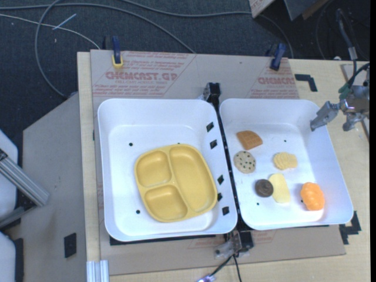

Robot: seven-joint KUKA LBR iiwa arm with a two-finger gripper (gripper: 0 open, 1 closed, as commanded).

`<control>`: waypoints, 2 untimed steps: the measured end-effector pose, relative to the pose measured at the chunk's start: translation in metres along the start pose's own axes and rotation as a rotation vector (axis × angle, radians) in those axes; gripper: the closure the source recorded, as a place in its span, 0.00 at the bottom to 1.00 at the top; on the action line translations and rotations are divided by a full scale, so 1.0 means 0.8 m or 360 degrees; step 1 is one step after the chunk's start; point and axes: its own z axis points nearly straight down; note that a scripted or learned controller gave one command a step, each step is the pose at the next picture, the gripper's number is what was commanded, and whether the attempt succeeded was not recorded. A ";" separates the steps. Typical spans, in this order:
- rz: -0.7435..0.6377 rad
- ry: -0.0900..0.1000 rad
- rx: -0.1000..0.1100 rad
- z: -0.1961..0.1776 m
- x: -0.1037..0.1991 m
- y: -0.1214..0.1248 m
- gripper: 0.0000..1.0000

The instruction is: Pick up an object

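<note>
Nearest the lens, along the desk's front edge, sit the two white bins side by side. Within the left bin lies a yellow three-compartment tray, turned at a slight angle. Across the right bin are scattered small food-like pieces: a toast-coloured wedge toward the back, a speckled round cookie just in front of it near the dividing wall, a pale yellow ridged piece to the right of the cookie, a dark brown disc touching a pale yellow block, and an orange lump near the front right corner. At the right edge of the view the end effector hangs over the right bin's far right rim, well apart from every piece and holding nothing; whether its grip is spread or closed I cannot tell.
</note>
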 end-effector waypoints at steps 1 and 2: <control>-0.0005 -0.0004 -0.0016 -0.007 0.001 0.002 0.00; -0.0003 0.0000 -0.0007 0.063 0.004 -0.010 0.00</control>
